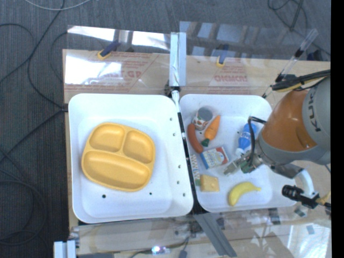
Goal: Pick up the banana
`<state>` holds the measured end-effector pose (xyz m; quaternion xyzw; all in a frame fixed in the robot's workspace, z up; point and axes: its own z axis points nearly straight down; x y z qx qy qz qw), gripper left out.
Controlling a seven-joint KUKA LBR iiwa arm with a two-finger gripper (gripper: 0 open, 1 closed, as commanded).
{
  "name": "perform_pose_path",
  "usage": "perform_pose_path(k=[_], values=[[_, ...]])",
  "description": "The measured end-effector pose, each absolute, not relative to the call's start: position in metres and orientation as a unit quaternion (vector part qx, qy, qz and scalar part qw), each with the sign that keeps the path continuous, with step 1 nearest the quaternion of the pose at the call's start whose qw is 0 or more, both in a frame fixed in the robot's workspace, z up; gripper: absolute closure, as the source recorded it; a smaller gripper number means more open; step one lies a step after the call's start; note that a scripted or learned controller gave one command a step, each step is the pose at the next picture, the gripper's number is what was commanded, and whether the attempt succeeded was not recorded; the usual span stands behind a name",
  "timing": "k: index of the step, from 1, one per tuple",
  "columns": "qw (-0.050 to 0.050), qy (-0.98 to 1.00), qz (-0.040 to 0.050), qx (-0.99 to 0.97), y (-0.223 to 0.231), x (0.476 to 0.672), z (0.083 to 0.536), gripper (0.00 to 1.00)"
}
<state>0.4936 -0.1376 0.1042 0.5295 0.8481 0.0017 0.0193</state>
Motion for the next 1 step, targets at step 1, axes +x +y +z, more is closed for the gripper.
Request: perform_pose_path(k=[1], values=[[0.019, 0.848, 0.0016, 0.530, -0.1375, 0.4934, 0.1040, 0.00]])
